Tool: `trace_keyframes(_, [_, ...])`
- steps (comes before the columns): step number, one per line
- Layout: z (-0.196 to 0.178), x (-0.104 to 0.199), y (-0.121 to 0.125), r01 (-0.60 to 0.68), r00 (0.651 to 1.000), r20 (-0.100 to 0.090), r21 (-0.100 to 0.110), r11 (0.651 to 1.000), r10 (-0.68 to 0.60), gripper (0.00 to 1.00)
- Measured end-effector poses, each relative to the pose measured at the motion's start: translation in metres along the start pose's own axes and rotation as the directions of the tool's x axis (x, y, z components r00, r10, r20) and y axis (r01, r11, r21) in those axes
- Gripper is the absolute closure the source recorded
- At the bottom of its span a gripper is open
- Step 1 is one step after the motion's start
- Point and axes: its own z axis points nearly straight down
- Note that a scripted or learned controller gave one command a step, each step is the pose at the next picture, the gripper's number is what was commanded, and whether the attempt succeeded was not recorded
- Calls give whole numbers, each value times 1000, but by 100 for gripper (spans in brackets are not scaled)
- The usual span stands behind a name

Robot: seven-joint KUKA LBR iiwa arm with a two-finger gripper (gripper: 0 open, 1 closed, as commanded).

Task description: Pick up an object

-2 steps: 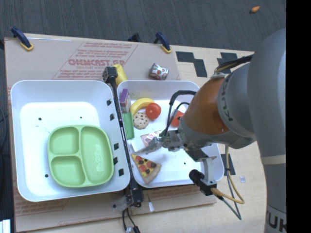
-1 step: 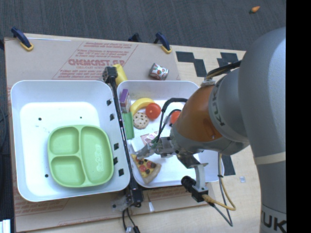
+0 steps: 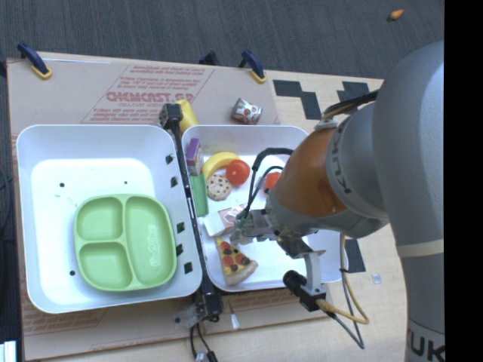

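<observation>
Inside, left bin green tray, right bin toy food.

arm over right bin | claw above pizza slice; green tray in left bin

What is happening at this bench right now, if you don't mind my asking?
The KUKA arm reaches from the right, low over the right bin, which holds toy food: a banana, tomato, cookie and pizza slice. Its wrist hangs near the pizza slice. The green divided plate lies in the left bin.
</observation>
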Motion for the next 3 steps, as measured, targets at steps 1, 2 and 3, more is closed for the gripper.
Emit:
trace_keyframes(1, [0,0,0,2,1000,1,0,1000,-2,0])
trace_keyframes(2, [-10,0,1,5,1000,0,1,1000,-5,100])
trace_keyframes(3, [-10,0,1,6,1000,0,1,1000,-6,0])
